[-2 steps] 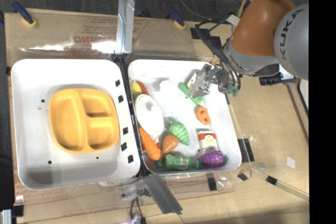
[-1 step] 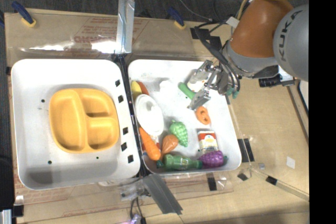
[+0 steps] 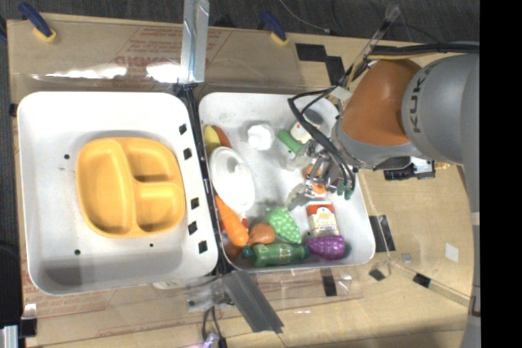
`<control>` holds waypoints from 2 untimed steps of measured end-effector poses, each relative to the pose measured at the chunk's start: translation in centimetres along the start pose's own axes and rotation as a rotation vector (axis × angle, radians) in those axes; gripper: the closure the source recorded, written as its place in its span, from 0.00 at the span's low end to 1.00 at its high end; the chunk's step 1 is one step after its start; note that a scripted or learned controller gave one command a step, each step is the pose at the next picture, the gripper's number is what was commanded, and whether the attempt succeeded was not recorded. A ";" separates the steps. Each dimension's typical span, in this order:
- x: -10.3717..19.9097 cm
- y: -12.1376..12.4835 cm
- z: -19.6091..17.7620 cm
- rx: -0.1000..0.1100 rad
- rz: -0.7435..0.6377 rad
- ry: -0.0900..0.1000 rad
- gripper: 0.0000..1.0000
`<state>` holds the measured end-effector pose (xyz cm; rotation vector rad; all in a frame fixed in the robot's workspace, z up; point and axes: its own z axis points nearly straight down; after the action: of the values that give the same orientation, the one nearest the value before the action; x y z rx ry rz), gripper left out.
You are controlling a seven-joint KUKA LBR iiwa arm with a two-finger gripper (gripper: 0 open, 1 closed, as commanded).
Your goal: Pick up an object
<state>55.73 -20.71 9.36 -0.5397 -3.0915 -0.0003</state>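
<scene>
- Toy food lay heaped in the right bin [image 3: 359,212], and nothing had been lifted yet: my pincer [image 3: 314,183] hung low over the pile, whether wide or narrow I could not tell.
- Nearest candidate was the small orange-capped bottle [image 3: 323,218], just beside my pincer at five o'clock; the purple grapes [image 3: 328,246] lay beyond it, same direction.
- Grasp and lift were both left.

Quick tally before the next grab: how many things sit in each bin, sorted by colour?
Yellow: 2, divided tray in left bin, banana
White: 2, bowl, cup
Orange: 2, carrot, round fruit
Green: 3, bottle, light green fruit, small piece
Purple: 1, grapes
Red-and-white: 1, packet
Total: 11
</scene>
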 end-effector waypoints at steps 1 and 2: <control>4.5 -1.7 0.0 -0.002 0.123 -0.007 0.00; 4.5 -1.7 0.0 -0.002 0.122 -0.007 0.00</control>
<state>50.96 -20.80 9.35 -0.7296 -3.0600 -0.0010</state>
